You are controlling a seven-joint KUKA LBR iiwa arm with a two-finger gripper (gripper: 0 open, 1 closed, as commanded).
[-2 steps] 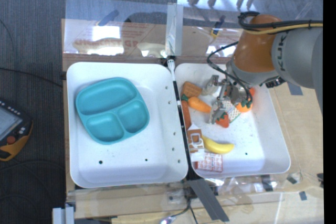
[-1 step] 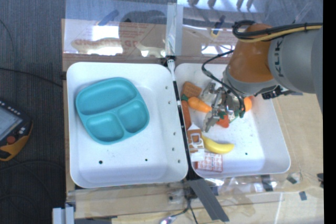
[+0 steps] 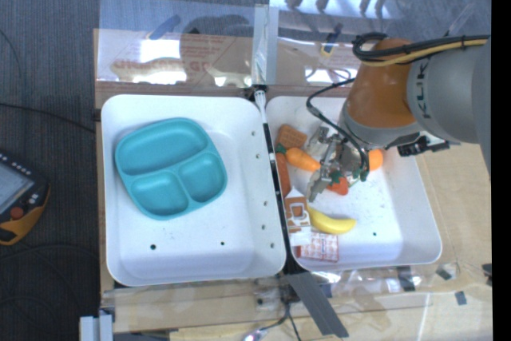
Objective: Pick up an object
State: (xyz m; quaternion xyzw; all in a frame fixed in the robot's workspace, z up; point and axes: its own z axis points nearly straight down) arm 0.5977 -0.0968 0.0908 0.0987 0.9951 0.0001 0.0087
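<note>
Right white bin (image 3: 415, 227), shallow and smooth: curved yellow banana (image 3: 330, 223), tapered orange carrot (image 3: 301, 159), small red piece (image 3: 341, 188), printed card (image 3: 307, 234). Left bin (image 3: 239, 251): glossy teal three-compartment plate (image 3: 169, 167). Tool (image 3: 330, 172) low beside carrot and red piece; opening and hold impossible to tell.

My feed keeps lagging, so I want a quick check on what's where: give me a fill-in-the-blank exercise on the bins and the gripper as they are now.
1. The teal tray lies in the ____ bin.
2. The banana is in the right bin, on the side of the gripper that is ____ the camera.
3. The tray has ____ compartments.
4. The carrot lies just ____ of the gripper in the view.

Missing words: left; nearer; three; left
</note>
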